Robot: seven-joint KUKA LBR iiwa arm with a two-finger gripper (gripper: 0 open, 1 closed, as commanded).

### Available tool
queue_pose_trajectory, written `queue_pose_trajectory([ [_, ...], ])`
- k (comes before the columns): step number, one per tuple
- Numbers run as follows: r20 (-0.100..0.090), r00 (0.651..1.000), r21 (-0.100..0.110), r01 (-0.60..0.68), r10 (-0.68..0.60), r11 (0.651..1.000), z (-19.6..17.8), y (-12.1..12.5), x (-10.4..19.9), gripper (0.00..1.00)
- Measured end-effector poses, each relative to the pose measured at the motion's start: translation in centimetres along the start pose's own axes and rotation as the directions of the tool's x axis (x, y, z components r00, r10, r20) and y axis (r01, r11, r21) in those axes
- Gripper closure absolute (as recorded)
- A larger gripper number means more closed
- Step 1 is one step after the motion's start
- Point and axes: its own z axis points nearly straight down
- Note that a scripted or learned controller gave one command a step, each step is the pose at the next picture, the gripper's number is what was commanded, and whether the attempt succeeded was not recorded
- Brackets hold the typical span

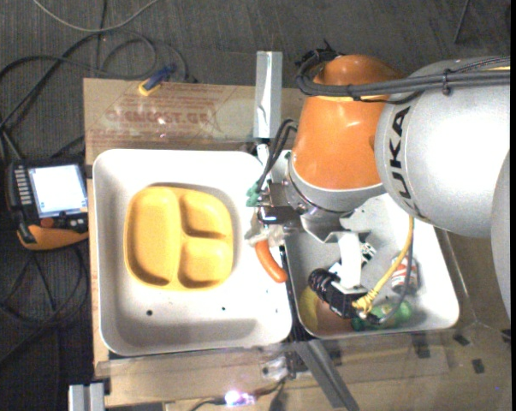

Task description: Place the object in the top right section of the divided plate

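Observation:
A yellow divided plate lies in the left white bin, with its top right section bare. My gripper hangs over the rims where the two bins meet, just right of the plate. A slim, curved orange object, shaped like a carrot, hangs from the fingertips with its upper end pinched between them. Its lower end points down and to the right over the bin edge. The big orange wrist band hides most of the gripper body.
The right white bin holds a yellow item, a brown item and green pieces near its front. A handheld screen device lies left of the bench, and cables run across the floor.

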Motion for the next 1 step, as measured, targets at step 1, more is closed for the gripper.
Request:
queue_pose_trajectory([
  [1, 0.0, 0.984, 0.002, 0.177, -0.177, 0.984, 6.06, 0.99, 2.32, 1.0],
])
